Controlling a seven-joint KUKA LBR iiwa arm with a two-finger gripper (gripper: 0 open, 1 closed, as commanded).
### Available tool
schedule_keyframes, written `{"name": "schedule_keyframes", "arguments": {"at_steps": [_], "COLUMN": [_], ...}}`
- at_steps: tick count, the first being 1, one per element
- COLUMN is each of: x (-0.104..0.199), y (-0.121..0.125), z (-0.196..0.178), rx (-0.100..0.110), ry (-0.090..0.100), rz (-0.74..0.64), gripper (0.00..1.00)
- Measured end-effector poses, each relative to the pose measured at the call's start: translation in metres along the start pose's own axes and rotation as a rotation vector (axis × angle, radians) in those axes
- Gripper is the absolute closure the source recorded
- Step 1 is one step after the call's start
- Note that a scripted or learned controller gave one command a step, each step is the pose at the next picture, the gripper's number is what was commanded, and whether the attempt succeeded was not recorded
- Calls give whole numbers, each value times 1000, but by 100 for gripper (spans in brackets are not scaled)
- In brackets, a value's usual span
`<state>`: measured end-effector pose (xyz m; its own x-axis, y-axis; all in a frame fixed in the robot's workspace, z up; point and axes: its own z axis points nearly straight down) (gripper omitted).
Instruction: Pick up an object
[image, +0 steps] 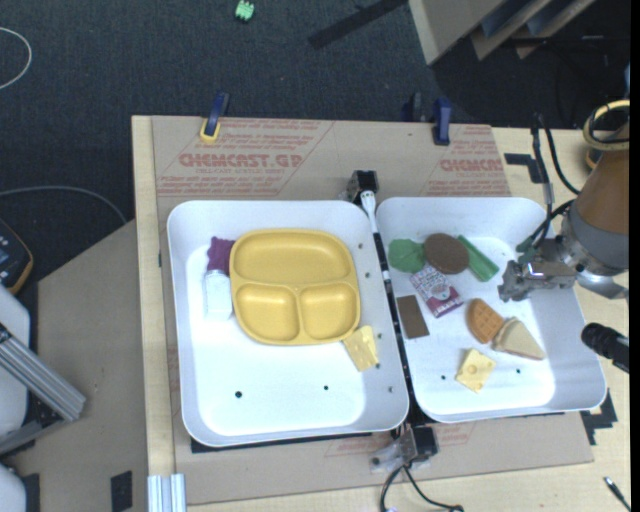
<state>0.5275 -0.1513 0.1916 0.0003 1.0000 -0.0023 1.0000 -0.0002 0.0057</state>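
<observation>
My gripper (512, 281) hangs over the right side of the right bin (520, 222), just above and right of a round tan waffle piece (484, 320). Nothing shows in its grasp. A beige wedge (519, 340) lies beside the waffle piece, and a yellow cheese chunk (475, 370) sits nearer the front. Further left are a red-and-white packet (437, 290), a brown bar (411, 316), a brown disc (445, 253), a green leaf-like piece (405, 254) and a green stick (481, 261).
The left bin (280, 400) holds a yellow divided plate (295, 285), a purple item (219, 254), a white bottle (217, 296) and a yellow wedge (362, 348). Clamps and cables sit along the bench's back and front edges.
</observation>
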Motion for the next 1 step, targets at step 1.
{"name": "schedule_keyframes", "arguments": {"at_steps": [1], "x": [0], "y": [2], "z": [-36], "rx": [-1], "ry": [0], "rz": [-1], "gripper": [100]}}
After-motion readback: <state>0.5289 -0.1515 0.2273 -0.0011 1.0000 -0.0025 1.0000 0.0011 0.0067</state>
